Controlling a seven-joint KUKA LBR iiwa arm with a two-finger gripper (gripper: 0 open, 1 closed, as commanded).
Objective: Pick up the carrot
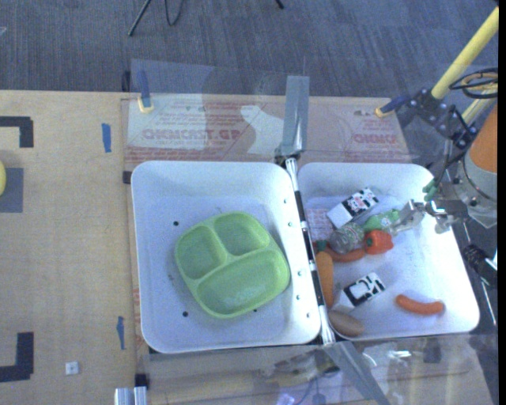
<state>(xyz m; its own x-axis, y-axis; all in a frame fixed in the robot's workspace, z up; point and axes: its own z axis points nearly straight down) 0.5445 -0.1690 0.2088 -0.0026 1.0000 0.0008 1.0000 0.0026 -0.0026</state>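
Clutter is crowded around the carrot [325, 277]: a tomato [378, 242], cartons [364, 289], a sausage [420, 304]. The pincer [413, 215] is poised nearby; its opening cannot be told.

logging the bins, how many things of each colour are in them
green: 1, divided plate
orange: 2, carrot, sausage-shaped piece
red: 1, pepper-like piece
black-and-white: 2, cartons
brown: 1, rounded piece
total: 7

I am looking down on a pale wooden bench [63, 261] filling the left and middle of the frame, with dark grey carpet [237, 39] running across the top and black tripod legs [162, 12] showing at upper centre.
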